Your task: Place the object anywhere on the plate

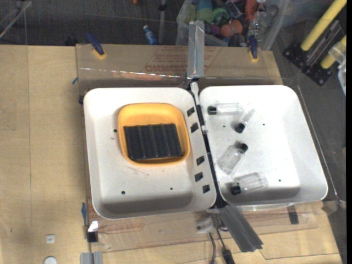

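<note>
An orange plate [127, 116] lies in the left bin [102, 164], with a dark ribbed rectangular block [153, 141] resting on it. The right bin [286, 131] holds several small clear vials with black caps: one at the top [224, 109], one small one below it [242, 122], one in the middle [233, 155] and one near the front [248, 182].
A divider with black clips [199, 147] runs between the two bins. A clear crate of coloured toys [234, 7] stands behind the bench. Blue clamps [97, 47] hold the back board. Bare wooden bench [38, 147] spreads to the left.
</note>
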{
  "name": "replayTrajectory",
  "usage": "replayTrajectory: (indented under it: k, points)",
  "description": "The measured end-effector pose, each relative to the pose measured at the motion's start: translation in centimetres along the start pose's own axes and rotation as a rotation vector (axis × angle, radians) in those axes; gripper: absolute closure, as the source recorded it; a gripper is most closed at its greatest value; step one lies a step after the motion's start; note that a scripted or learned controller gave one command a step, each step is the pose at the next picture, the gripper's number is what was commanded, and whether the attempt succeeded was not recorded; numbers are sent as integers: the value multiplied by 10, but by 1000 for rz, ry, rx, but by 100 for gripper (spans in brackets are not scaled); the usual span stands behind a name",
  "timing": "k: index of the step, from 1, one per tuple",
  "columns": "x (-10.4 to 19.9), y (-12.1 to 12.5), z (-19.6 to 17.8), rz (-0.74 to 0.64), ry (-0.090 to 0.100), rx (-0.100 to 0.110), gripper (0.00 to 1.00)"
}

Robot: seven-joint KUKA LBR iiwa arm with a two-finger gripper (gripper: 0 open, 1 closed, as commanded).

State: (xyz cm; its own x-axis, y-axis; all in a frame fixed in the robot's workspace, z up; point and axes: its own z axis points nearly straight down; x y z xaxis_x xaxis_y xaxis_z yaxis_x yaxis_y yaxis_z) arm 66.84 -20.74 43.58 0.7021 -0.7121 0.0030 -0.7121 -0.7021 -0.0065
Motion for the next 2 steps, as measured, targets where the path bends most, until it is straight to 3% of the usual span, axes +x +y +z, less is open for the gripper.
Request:
replayTrajectory:
  k: [2]
  points:
    - [8, 9, 2, -583, -6, 0, 100]
